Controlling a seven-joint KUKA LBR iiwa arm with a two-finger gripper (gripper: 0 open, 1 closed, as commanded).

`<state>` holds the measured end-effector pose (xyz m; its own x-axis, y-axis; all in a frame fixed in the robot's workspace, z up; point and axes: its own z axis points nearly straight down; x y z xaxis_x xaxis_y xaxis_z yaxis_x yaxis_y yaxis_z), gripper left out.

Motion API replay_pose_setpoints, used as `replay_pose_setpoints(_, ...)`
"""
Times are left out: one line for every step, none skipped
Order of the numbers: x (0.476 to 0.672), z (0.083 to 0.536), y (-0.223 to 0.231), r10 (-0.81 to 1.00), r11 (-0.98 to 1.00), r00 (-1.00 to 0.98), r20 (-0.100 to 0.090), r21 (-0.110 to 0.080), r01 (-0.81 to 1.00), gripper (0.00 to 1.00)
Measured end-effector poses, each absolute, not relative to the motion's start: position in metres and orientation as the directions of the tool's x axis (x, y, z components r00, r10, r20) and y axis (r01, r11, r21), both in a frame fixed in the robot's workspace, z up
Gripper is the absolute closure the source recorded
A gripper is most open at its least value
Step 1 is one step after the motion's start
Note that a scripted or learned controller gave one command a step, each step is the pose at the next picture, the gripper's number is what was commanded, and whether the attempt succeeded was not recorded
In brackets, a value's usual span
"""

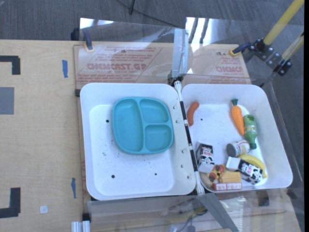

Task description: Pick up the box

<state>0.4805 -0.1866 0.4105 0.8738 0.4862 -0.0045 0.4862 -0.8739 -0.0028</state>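
Biggest first: the wood bench [38, 129] has 2 white bins side by side. The left bin [96, 173] has 1 blue-green plate [143, 125] w/ 3 parts, nothing on it. The right bin [215, 124] has all the small stuff, and that's where my job is. I count 2 black-and-white boxes. Box A [206, 156] is by the wall btwn the bins, low in the view, w/ its long side running about up-down, a bit tilted. Box B [251, 171] is near the low right corner, just under the banana [254, 161], w/ its long side slanting from upper left down to lower right. I can't tell which one the task means. The arm comes in from the right, so I think box B is the nearer one, but it is crowded, touching or almost touching the banana. Box A has more bare floor above it. The rest, big to small: 1 carrot [237, 118], 1 green bottle [250, 128], 1 orange-red sausage [192, 113], 1 yellow block [230, 177], 1 small can [236, 149]. There's also a red-yellow lump left of the block, too blurry to name. As for the gripper, I can't tell how wide it is or if it has hold of anything.
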Motion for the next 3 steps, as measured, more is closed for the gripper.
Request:
replay_pose_setpoints(0.482,0.420,-0.186,0.489,-0.872,0.872,-0.006,-0.002,0.489,1.00)
replay_pose_setpoints(0.483,0.430,-0.186,0.491,-0.871,0.871,-0.007,0.000,0.491,1.00)
replay_pose_setpoints(0.480,0.381,-0.195,0.513,-0.859,0.859,-0.002,-0.002,0.513,1.00)
